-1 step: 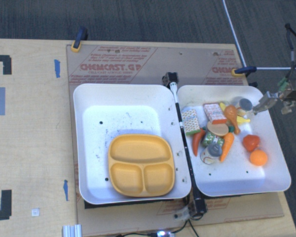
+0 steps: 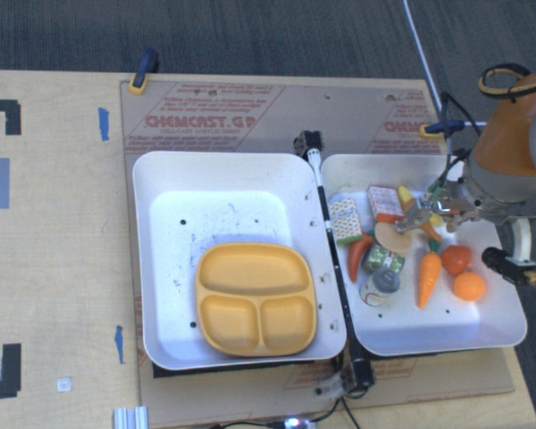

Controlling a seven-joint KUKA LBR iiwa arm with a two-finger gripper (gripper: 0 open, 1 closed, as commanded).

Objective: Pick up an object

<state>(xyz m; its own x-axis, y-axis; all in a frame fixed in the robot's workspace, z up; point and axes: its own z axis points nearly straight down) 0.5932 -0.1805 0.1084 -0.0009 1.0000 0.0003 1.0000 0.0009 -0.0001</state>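
The right bin (image 2: 482, 329) holds several toy foods. Among them are an orange carrot (image 2: 426, 278), a red tomato (image 2: 456, 258) and an orange fruit (image 2: 469, 286). A green can (image 2: 381, 264) lies on its side beside a red chili (image 2: 358, 253). Further back are a tan disc (image 2: 393, 238), a patterned white box (image 2: 344, 219) and a red-and-white packet (image 2: 381, 200). My gripper (image 2: 418, 215) hangs low over the middle of this pile, just right of the tan disc and above the carrot's top. Nothing visibly rides in it.
The left bin (image 2: 161, 195) carries a yellow divided plate (image 2: 256, 298) at its near side. A black divider (image 2: 326, 231) runs between the bins. The grey arm with its orange band (image 2: 509, 146) enters from the right, over the right bin's far corner.
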